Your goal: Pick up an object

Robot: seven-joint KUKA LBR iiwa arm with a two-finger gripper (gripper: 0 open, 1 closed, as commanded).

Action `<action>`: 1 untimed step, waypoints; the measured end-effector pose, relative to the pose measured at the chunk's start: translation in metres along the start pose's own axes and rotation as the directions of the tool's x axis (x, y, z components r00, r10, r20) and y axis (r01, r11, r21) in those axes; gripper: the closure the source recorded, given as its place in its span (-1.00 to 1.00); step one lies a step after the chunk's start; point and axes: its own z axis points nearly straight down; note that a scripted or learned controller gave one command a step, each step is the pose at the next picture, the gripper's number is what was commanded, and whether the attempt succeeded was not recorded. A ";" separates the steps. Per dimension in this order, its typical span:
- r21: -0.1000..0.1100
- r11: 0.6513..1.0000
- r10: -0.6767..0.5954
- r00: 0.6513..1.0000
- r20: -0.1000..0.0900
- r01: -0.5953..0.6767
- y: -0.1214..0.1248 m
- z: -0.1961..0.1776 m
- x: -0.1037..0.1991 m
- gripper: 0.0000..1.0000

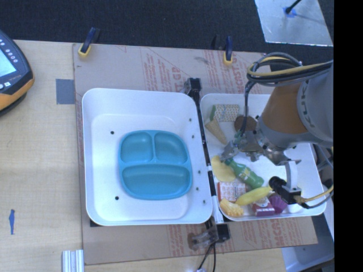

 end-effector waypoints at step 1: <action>-0.001 1.000 0.001 1.000 -0.001 -0.001 0.017 0.000 -0.005 -1.00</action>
